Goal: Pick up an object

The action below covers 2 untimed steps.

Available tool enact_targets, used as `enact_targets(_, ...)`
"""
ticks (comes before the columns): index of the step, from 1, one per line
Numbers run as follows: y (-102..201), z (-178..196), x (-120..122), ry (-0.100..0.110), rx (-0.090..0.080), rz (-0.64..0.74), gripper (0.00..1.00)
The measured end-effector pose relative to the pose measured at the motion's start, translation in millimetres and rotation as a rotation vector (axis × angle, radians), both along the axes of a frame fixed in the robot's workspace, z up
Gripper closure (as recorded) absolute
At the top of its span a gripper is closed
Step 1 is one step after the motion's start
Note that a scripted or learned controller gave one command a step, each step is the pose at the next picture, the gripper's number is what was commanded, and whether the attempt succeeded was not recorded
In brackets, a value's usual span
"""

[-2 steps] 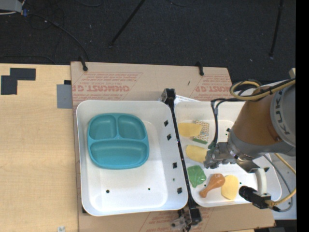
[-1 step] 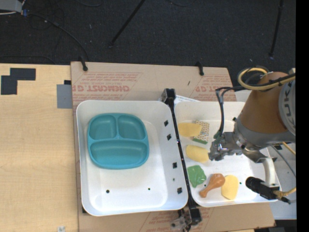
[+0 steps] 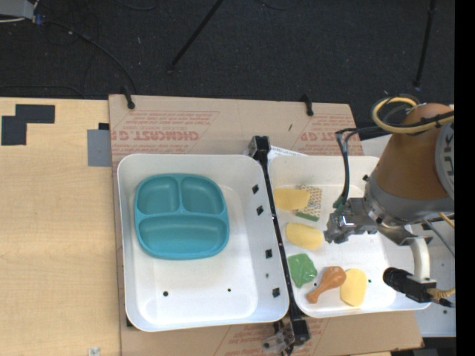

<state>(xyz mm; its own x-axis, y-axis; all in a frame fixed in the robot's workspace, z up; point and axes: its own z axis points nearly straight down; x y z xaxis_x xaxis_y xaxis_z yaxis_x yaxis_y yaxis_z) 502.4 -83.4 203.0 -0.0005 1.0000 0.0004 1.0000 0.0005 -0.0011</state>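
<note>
The right bin [image 3: 371, 170] holds several small toy foods. A yellow piece [image 3: 291, 197] lies at its back left beside a speckled piece [image 3: 314, 196], with a thin green strip [image 3: 308, 214] just below. A second yellow piece [image 3: 304, 234] lies mid-left. Toward the front are a green leafy piece [image 3: 301, 268], a brown drumstick [image 3: 326, 282] and a yellow lump [image 3: 354, 287]. My gripper [image 3: 338, 227] hangs low over the bin's middle, just right of the second yellow piece. Nothing is visibly held.
The left bin [image 3: 193, 302] holds a teal divided plate [image 3: 181, 216] at its back left. A black divider [image 3: 269, 228] separates the two bins. The arm's orange and grey body [image 3: 412, 169] covers the right bin's far right side.
</note>
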Motion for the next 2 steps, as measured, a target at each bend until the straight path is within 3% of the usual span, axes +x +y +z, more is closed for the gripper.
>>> enact_targets(2,108,5,-16,0.004,0.001,0.002,1.00)
